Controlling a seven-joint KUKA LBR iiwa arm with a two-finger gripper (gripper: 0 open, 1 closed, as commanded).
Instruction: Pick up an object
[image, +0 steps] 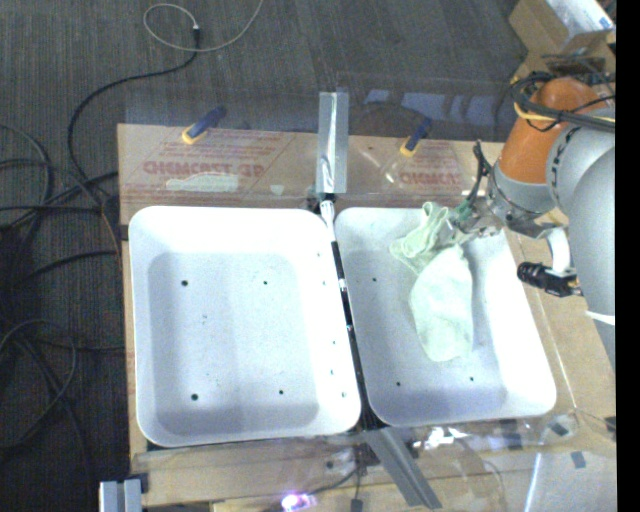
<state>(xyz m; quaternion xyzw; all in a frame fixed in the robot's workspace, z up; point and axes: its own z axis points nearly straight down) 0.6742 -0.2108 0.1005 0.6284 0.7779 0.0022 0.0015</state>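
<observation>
White bins (240, 300) on bench (cables (60, 150) behind).

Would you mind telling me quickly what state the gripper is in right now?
Gripper: at the top corner of the pale green cloth in the right bin; whether it grips cannot be told.

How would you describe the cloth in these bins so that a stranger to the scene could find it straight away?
Start at the two white bins and take the right bin, nearest the grey and orange arm. On its floor lies a pale green cloth, crumpled, its top end lifted toward the gripper. It is the one soft, coloured thing on the white plastic.
</observation>
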